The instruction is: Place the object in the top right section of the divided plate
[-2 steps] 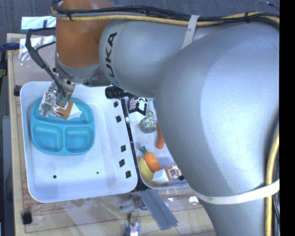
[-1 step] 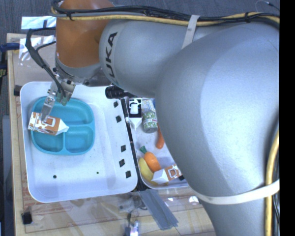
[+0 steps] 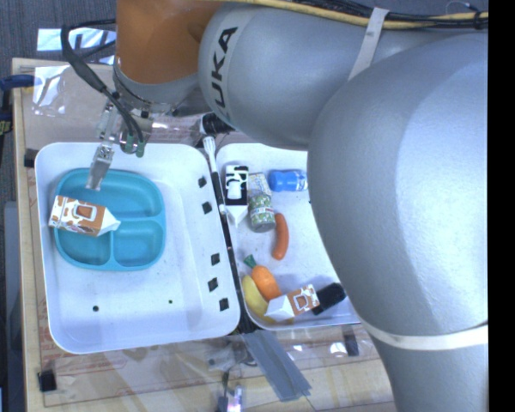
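A blue divided plate (image 3: 133, 217) lies in the left bin (image 3: 112, 324). An orange and white carton (image 3: 81, 217) rests on its side over the plate's left part, reaching past the left rim. My gripper (image 3: 113, 157) hangs over the plate's upper left edge, just above the carton and apart from it. It is open, with nothing between the fingers; one thin grey finger (image 3: 95, 172) points down toward the plate.
The right bin (image 3: 318, 230) holds a blue can (image 3: 285, 180), a black and white item (image 3: 236, 184), a greenish jar (image 3: 260, 213), an orange sausage shape (image 3: 280, 236), a carrot (image 3: 263, 280), a banana (image 3: 253, 299) and a small carton (image 3: 301, 300). The big grey arm covers the right side.
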Robot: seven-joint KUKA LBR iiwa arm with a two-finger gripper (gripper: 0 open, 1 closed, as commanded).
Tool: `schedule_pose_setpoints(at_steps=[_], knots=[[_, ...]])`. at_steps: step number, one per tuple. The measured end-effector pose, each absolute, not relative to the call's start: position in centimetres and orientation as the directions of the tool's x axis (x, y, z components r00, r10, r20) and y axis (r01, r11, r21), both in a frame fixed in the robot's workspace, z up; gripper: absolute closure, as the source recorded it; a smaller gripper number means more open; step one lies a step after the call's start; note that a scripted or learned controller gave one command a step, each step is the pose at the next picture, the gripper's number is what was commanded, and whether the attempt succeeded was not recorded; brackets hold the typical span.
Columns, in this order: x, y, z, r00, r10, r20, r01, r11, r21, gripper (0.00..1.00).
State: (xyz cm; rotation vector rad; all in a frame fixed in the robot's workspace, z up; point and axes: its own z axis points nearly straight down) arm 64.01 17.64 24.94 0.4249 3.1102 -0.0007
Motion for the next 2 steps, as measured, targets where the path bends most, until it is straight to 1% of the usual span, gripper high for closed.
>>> schedule_pose_setpoints(at_steps=[1,2], knots=[[62.1,11.8,22.1,-0.998,-0.061,0.001,-0.061,0.998,-0.001,0.0],[65.0,10.3,18.5,-0.91,-0.415,-0.002,-0.415,0.91,-0.001,0.0]])
